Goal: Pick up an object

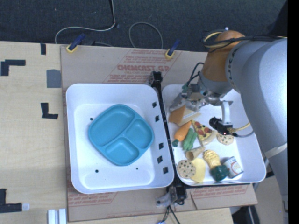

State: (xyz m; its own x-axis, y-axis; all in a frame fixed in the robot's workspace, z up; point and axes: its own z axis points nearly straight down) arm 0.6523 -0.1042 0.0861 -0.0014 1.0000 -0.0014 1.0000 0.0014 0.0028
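A blue divided tray (pixel 121 134) lies alone in the left bin (pixel 74 125), just left of the black divider clips (pixel 160 125) that serve here as the landmark. Right of that divider, the right bin (pixel 252 157) holds a crowd of toy food: a wedge of bread or cheese (pixel 179 114) nearest the divider, a carrot (pixel 182 131), a pizza slice (pixel 202 130), two chocolate-chip cookies (pixel 186 169), corn (pixel 211 158) and a small carton (pixel 233 166) farthest right. The gripper (pixel 195 99) reaches down at the bin's upper end, just right of the divider and above the wedge; whether its fingers are spread or closed cannot be told. The pieces lie touching and overlapping, so a closing grasp may well nudge neighbours aside or slip off a sloped face. Red print on the cardboard beneath, behind the divider, reads roughly "CHEMCAST GP"; the carton's label is too small to read.
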